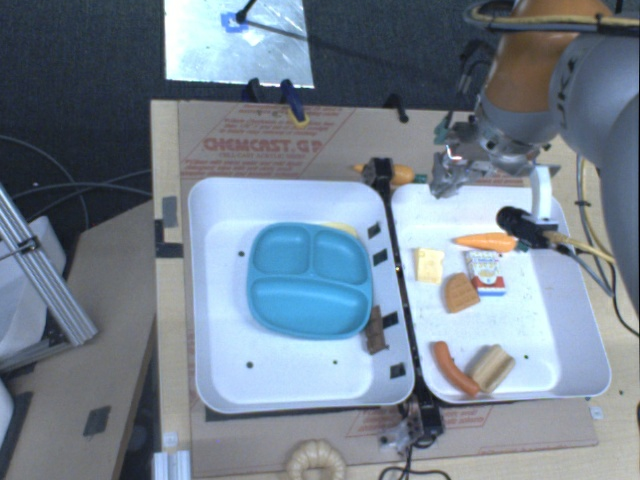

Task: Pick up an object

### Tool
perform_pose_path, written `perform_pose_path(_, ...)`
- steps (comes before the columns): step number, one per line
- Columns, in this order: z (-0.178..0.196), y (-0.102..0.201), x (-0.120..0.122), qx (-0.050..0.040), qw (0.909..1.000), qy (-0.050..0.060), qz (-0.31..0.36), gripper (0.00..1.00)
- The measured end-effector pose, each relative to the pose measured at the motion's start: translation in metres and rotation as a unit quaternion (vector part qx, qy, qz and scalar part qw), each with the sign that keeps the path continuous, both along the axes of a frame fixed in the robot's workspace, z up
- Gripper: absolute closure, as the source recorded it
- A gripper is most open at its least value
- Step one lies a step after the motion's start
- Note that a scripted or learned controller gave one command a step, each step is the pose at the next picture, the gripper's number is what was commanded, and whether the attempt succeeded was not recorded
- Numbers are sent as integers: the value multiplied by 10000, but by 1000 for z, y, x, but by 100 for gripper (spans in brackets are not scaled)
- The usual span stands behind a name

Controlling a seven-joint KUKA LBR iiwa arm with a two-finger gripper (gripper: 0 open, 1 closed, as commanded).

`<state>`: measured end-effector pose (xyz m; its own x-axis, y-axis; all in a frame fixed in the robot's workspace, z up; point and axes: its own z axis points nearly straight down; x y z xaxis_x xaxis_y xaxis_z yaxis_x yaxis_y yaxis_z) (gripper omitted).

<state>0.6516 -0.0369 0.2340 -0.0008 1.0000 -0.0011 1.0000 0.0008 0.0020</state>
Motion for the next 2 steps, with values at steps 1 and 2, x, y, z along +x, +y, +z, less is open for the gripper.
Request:
perform_pose_path(1,-2,9,2,2,10000,-1,20,100)
perform_pose_path(2,-3,7,-2,-1,10000,-2,1,100)
